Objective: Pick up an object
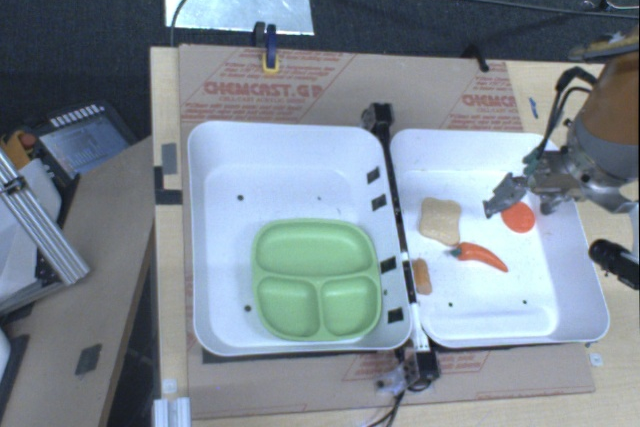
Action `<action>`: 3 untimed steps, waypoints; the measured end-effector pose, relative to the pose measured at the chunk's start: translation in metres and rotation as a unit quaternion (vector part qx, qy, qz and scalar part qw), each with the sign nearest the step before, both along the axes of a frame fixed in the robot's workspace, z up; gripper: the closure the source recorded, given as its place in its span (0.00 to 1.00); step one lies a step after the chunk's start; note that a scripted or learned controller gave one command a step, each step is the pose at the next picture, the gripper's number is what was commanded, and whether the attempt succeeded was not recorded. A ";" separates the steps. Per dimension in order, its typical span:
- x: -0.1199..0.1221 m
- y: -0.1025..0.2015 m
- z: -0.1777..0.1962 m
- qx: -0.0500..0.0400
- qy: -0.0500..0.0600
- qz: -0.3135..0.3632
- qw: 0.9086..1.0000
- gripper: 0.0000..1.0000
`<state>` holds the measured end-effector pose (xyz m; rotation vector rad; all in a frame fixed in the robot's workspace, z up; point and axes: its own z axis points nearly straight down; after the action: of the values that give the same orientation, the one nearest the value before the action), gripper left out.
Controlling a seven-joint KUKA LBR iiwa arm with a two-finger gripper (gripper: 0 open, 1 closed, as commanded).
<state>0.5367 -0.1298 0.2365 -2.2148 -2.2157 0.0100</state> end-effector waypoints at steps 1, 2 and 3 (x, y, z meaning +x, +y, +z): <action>0.002 0.000 0.006 -0.001 -0.006 0.001 1.000 0.00; -0.003 -0.003 -0.038 -0.001 -0.004 0.000 1.000 0.00; -0.007 0.007 -0.094 0.000 -0.004 0.001 1.000 0.00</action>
<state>0.5299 -0.1232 0.1426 -2.2174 -2.2209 0.0018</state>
